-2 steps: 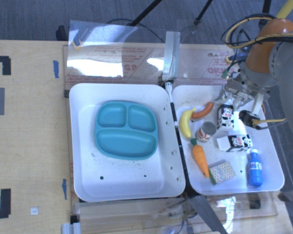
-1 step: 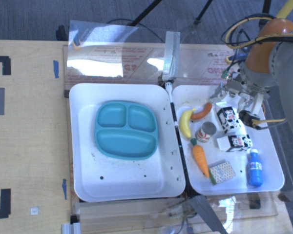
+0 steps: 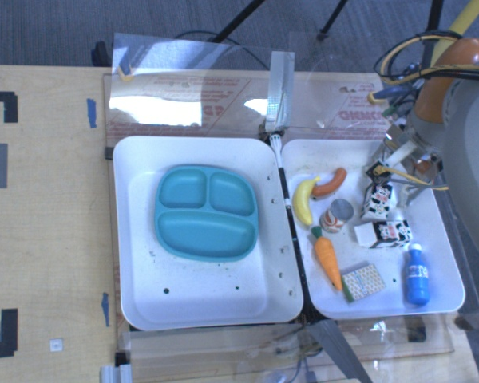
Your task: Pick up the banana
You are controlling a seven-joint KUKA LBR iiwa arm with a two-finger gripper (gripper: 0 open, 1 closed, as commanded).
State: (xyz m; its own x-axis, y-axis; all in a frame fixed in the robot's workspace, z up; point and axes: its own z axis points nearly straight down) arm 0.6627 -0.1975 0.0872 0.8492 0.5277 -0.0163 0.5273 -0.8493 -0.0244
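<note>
Light wood-grain bench (image 3: 40, 238), black angle marks along its left part, blue tape bits near the bin edge. Grey carpet floor (image 3: 80, 6) behind, black tripod legs (image 3: 347, 2) crossing it. Clear plastic sheet (image 3: 184, 94) behind the bins, red print on it, mirrored or upside down, not readable.

Left bin (image 3: 132, 294): shallow, white, a few dark specks on its floor. Holds a teal divided plate (image 3: 206, 212), three compartments, two small toward the back and one wide toward the front.

Right bin (image 3: 451, 282): shallow, white, touching the left bin along a black seam.

Grey arm (image 3: 471, 126) in from the right, orange band (image 3: 463, 54) above the wrist, yellow and blue cables looped at it. Gripper (image 3: 381, 183) over the right bin's back-right part, well apart from the banana. Cannot tell whether the fingers are spread or pressed together; too cluttered there.

Banana (image 3: 302, 201) in the right bin's left half, just beside the seam. Long axis roughly front to back, slight curve bowing toward the seam, upper end hooking right toward a hot dog (image 3: 330, 183), touching or nearly so.

Blue bottle (image 3: 416, 273) lying at front right, white cap toward the back, label unreadable. Carrot (image 3: 328, 262) in front of the banana, green end toward the back. Patterned sponge (image 3: 362, 281) just beside the carrot's tip. Black-and-white carton (image 3: 392, 231) near the gripper, print unreadable. Small grey-topped can (image 3: 336, 213) between banana and carton.
</note>
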